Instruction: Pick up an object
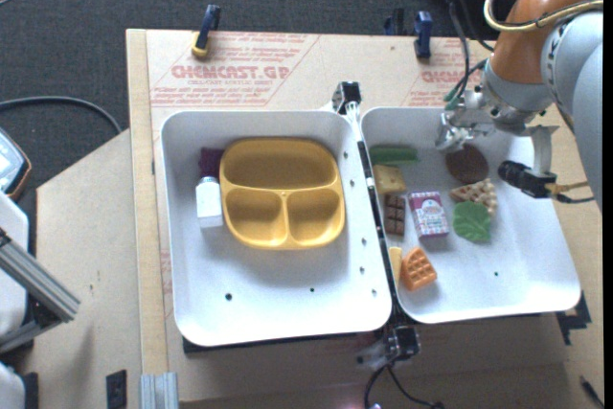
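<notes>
The gripper (458, 135) hangs over the far part of the right bin (536, 278), at the end of a grey arm (575, 62) with a glossy orange band; from this angle I cannot tell how wide it stands or whether it has hold of anything. Just below it, touching or nearly so, lies a flat, round brown cookie (467, 165). Nearer the camera from there sit a pale waffle-textured cracker (476, 193) and a smooth green leaf shape (472, 222). To the gripper's left, by the bin's far wall, lies a slim green bar (394, 153), with a tan bread-like chunk (388, 178) and a dark ridged chocolate piece (394, 214) below it. A small pink and white carton (428, 214) lies between the chocolate and the leaf. Further toward the camera is an orange waffle wedge (417, 269) with a grid surface. Well to the gripper's left, the other bin (192, 302) holds a smooth yellow divided plate (282, 192), a small white bottle (209, 203) and a dark purple object (211, 158) beside it.
</notes>
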Tool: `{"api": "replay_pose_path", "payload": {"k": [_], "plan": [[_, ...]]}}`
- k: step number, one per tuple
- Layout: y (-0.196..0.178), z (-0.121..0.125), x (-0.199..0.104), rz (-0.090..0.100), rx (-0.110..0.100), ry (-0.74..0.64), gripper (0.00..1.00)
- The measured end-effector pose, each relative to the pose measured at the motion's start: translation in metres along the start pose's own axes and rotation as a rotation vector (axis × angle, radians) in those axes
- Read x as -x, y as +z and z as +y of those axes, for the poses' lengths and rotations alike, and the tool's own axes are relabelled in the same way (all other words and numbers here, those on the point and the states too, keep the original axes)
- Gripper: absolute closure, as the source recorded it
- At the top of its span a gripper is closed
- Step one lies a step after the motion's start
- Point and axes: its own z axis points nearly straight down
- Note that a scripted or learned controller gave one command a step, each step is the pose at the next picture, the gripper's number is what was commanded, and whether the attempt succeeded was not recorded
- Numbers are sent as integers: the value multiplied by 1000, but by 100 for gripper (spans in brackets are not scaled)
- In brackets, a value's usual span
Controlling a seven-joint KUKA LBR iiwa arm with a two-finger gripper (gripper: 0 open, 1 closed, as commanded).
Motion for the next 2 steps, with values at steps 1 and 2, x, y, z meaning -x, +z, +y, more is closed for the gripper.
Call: {"api": "replay_pose_path", "payload": {"k": [1,2], "plan": [[-55,5,5,-2,8,2,100],[-100,2,3,-1,7,2,100]]}}
